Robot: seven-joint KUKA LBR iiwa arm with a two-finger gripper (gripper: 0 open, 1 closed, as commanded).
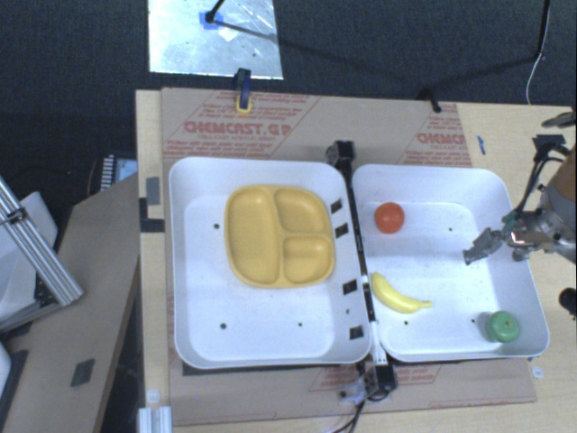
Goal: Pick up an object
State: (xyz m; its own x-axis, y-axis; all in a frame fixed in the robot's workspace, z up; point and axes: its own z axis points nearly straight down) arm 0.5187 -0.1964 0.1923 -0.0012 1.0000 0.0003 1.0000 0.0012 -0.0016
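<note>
In the right bin (424, 188) lie three objects. A small red-orange ball (389, 217) rests near the bin's back left. A yellow banana (398, 295) lies by the front left, close to the divider. A green round fruit (503, 327) sits in the front right corner. My gripper (491, 244) reaches in over the right bin's right side, above the bin floor. It is well right of the ball and banana and behind the green fruit, touching none of them. Nothing shows in its grasp.
The left bin (194, 332) holds a yellow divided plate (278, 235). A black hinge strip (353, 242) runs between the bins. Cardboard (297, 124) lies under both. A metal sheet (215, 23) sits beyond the bench; an aluminium frame (32, 251) stands at the left.
</note>
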